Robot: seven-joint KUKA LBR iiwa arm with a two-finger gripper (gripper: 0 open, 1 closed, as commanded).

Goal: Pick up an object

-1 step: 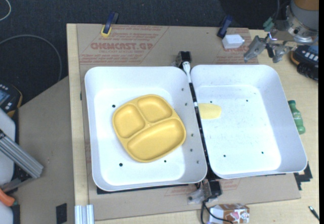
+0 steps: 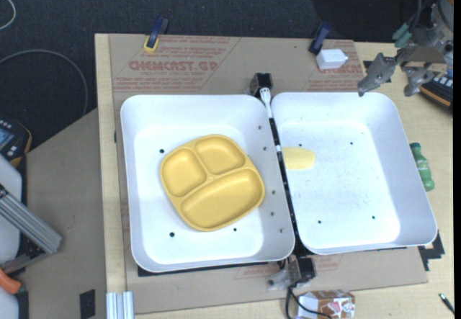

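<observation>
A yellow divided plate (image 2: 211, 181) with three compartments lies in the middle of the left bin (image 2: 137, 166). A small pale yellow piece (image 2: 297, 158) rests flat in the right bin (image 2: 360, 224), close to its left wall. My gripper (image 2: 392, 82) hangs above the far right corner of the right bin, well away from both yellow things. It is open, its two fingers spread apart, and nothing sits between them.
A green object (image 2: 422, 166) lies on the bench just outside the right bin's right wall. A small white box (image 2: 331, 59) and blue clamps (image 2: 154, 34) sit along the cardboard's far edge. Cables and hardware run along the divider between the bins.
</observation>
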